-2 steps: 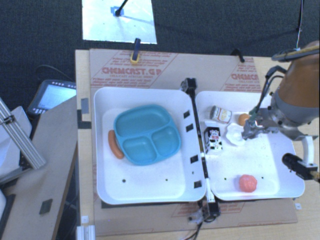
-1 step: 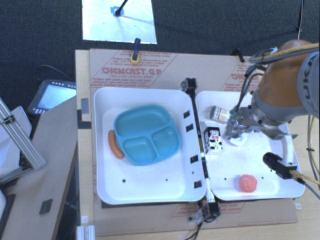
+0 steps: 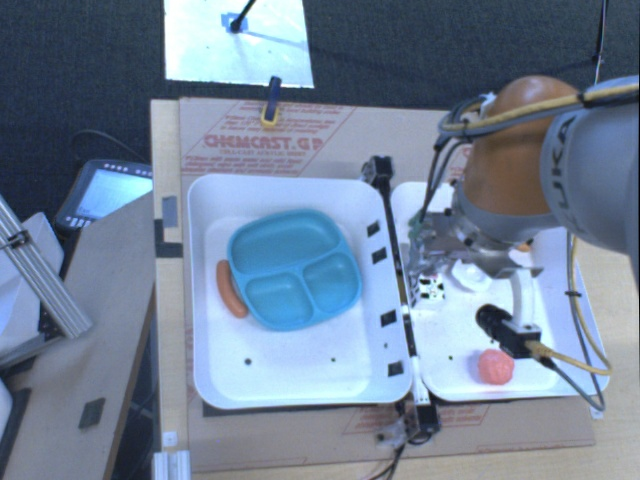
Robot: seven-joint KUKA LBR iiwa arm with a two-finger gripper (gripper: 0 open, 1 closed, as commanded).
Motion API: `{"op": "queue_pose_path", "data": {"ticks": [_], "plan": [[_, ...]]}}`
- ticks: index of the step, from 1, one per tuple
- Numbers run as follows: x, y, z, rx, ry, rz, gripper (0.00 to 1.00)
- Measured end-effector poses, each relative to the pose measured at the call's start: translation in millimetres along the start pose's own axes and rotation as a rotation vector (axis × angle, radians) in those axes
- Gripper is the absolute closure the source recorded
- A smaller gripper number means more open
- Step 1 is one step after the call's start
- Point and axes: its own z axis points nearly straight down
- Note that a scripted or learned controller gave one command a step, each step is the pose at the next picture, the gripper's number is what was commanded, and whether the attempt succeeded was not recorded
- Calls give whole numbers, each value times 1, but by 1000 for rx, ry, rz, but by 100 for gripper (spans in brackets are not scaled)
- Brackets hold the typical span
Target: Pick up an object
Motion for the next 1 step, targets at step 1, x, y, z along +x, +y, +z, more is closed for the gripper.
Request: {"op": "queue_pose_path", "data": {"ticks": [1], "plan": [[60, -3, -7, 1, 0, 0, 100]]}}
